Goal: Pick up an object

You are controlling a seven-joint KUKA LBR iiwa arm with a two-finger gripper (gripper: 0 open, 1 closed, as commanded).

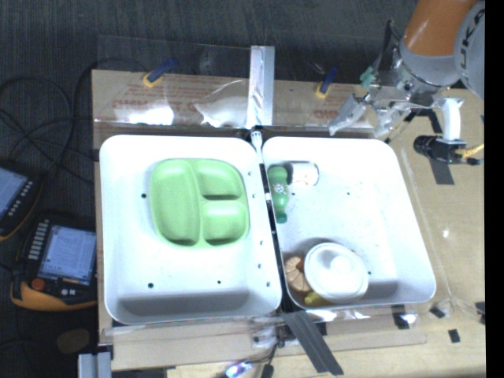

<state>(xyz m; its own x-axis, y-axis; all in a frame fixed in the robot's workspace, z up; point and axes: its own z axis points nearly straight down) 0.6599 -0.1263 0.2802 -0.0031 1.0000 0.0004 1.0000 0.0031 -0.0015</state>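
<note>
My gripper [367, 124] hangs over the back edge of the right bin [394, 211], above its far rim, with the fingers spread and nothing between them. In that bin a small green bottle-like object [278, 189] lies against the left wall, with a white and clear item [305, 173] just beside it. A white bowl [336, 270] sits near the front, next to a tan ridged object [293, 269] and a yellow-green piece [313, 298]. All of these lie well below and to the left of the gripper.
The left bin [126, 235] holds a green divided plate [199, 201]. A ridge [266, 235] separates the two bins. Clear plastic sheeting and clamps [161, 71] lie behind the bins. Tablets and cables [55, 254] sit off the bench at left.
</note>
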